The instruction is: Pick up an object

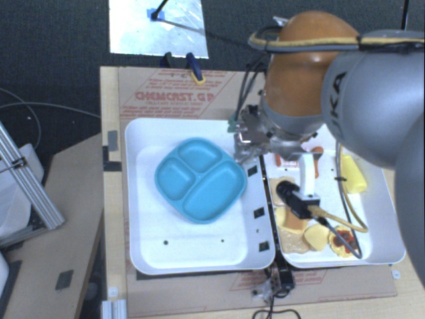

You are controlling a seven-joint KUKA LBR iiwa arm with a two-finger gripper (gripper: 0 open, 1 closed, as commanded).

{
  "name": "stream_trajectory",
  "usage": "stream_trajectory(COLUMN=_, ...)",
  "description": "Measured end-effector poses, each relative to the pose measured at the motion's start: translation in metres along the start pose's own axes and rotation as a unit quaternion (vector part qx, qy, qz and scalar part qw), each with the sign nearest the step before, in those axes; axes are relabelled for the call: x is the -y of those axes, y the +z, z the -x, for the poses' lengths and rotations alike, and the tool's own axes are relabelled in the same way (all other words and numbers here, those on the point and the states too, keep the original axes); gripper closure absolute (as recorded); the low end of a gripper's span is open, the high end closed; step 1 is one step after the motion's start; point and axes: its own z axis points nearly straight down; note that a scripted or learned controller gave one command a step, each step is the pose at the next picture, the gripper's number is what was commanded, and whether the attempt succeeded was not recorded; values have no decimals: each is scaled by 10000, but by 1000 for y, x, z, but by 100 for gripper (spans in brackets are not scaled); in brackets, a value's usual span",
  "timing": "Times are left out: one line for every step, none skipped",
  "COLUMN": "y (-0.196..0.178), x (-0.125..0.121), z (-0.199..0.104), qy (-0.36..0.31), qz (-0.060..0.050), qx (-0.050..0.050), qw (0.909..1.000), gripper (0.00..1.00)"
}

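Two shallow white bins sit side by side on a sheet of brown cardboard (174, 96) printed with red lettering. The left bin (143, 244) holds one thing: a blue plate (200, 179) with three compartments, lying flat nearer the bin's far right corner than its near left one, turned at an angle to the walls, its compartments bare. The right bin (388, 246) holds a clutter of small food-like pieces: a yellow piece (354, 175) against the right wall, pale tan and yellow pieces (311, 238) along the near edge, and a red and orange piece (340, 239) just beside them. The grey arm, with its orange band, covers the far half of the right bin and hides whatever lies there. The gripper (251, 140) sits low over the far end of the wall between the two bins, close to the plate's right rim; whether it is open or closed cannot be told, and nothing is seen in its hold. The small pieces are too blurred to name.
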Motion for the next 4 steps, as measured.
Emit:
stream_trajectory(y=146, x=-6, z=-7, qy=54, qz=-101, qx=23, qw=9999, gripper=100)
stream_trajectory(y=-8, x=-57, z=-45, qy=20, qz=32, qx=-10, qw=10000, gripper=100)
stream_trajectory(y=126, x=-87, z=-6, qy=74, qz=-88, qx=31, qw=9999, gripper=100)
stream_trajectory(y=110, x=-75, z=68, qy=84, qz=-65, qx=28, qw=9999, gripper=100)
